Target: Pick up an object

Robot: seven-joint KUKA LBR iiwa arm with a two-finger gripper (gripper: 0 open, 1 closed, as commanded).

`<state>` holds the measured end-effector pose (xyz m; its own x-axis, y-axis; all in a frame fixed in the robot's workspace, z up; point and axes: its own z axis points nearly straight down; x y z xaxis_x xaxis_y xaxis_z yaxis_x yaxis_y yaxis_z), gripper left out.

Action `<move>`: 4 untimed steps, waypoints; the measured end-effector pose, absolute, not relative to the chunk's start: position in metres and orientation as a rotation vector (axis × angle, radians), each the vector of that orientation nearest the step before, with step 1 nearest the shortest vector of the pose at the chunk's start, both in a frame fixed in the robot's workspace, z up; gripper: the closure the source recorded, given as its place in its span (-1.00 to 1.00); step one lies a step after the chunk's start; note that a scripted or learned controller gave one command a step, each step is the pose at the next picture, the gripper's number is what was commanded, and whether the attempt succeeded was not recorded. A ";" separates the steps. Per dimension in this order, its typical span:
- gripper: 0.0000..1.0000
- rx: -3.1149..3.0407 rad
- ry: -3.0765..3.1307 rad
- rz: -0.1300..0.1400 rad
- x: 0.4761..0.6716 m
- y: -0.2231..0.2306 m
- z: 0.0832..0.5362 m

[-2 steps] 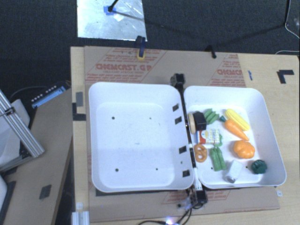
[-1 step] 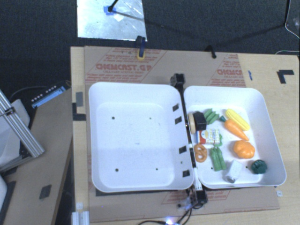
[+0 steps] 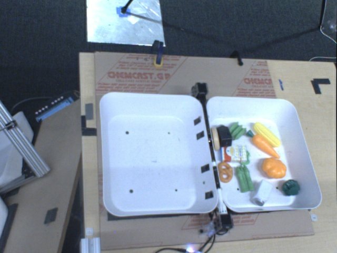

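Clustered in the right bin (image 3: 304, 141), beside the left bin (image 3: 152, 101): yellow corn (image 3: 266, 134) touching an orange carrot (image 3: 265, 146), round orange fruit (image 3: 274, 168) just below, dark green piece (image 3: 290, 186) toward the near right corner, pretzel (image 3: 225, 172) by the dividing wall; end effector state impossible to tell.

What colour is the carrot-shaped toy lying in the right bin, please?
Orange; the carrot lies beside the yellow corn, clear in the camera view.
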<state>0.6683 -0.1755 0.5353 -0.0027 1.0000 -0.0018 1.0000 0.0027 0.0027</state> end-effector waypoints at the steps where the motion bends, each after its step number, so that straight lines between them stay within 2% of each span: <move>1: 1.00 2.216 2.222 0.001 0.668 -0.171 0.536; 2: 1.00 2.228 2.231 -0.012 0.667 -0.165 0.308; 3: 1.00 2.218 2.236 -0.004 0.668 -0.107 0.197; 4: 1.00 2.203 2.218 0.019 0.671 -0.093 0.342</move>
